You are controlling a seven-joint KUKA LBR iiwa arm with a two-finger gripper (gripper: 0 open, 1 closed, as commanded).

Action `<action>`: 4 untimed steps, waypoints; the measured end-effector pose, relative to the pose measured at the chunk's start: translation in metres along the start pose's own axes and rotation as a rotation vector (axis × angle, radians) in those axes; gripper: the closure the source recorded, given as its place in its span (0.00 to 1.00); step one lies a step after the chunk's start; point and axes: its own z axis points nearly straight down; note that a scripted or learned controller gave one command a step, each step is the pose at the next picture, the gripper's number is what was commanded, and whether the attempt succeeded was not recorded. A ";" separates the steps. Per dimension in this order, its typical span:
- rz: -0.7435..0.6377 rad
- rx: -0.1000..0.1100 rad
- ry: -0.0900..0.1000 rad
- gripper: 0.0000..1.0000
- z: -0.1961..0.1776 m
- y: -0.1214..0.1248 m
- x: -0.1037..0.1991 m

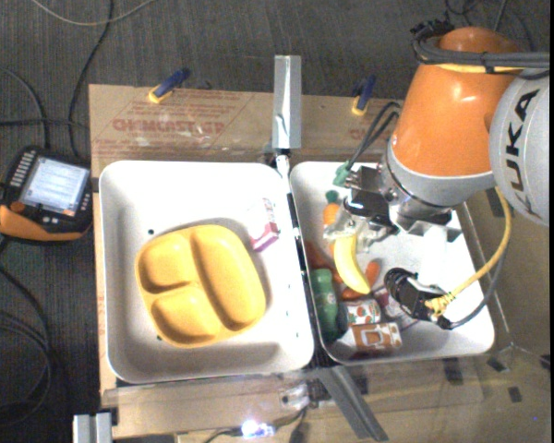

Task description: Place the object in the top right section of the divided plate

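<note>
Hanging over the right bin point(475, 335), the tool point(355, 233) sits just above a banana point(349, 266); its grip cannot be told. The yellow divided plate point(201, 284) lies in the left bin point(120, 340).

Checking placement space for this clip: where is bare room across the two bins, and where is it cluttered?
Free: the yellow divided plate, all three sections bare, and the left bin floor around it, except a pink item near its upper right. Crowded: the right bin, with banana, green bottle and cartons under the arm.

Setting: robotics lab — test bench.
Evidence: KUKA arm point(462, 109); teach pendant point(44, 195) on carpet; loose cables point(83, 7); 2 white bins point(115, 247) — clamped board point(185, 123).
</note>
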 end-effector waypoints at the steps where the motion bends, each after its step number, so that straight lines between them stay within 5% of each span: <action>1: -0.072 -0.003 0.002 1.00 -0.075 0.003 -0.007; 2: -0.116 -0.003 0.001 1.00 -0.081 0.026 -0.037; 3: -0.321 0.004 0.005 1.00 0.129 -0.016 0.055; 4: -0.320 0.003 0.005 0.00 0.129 -0.016 0.054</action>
